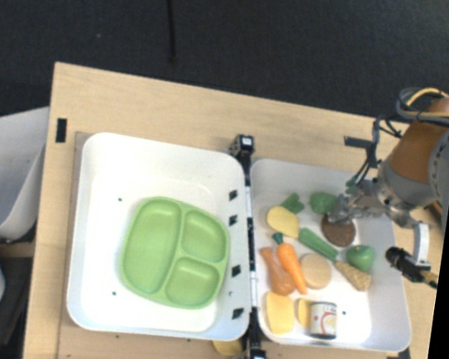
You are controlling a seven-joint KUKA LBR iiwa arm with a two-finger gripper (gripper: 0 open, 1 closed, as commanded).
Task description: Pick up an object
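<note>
- Brown disc: this looks like the target, a small flat round toy lying in the right bin, directly under the gripper. I judge it light, stiff plastic with a smooth, rather slippery top; the best hold is across its rim, edge to edge, since the flat face gives nothing to pinch.
- Nearest the camera, at the bin's front, sit a can and a yellow block, touching or nearly so.
- Behind them lie a carrot, a tan round and a cone, crowded together.
- Further back, a green stick lies just beside the disc, close enough that a finger could catch on it.
- A lemon and green pieces lie around the disc too.
- The gripper sits low over the disc; I cannot tell whether it grasps anything.
- The left bin holds a green tray.
</note>
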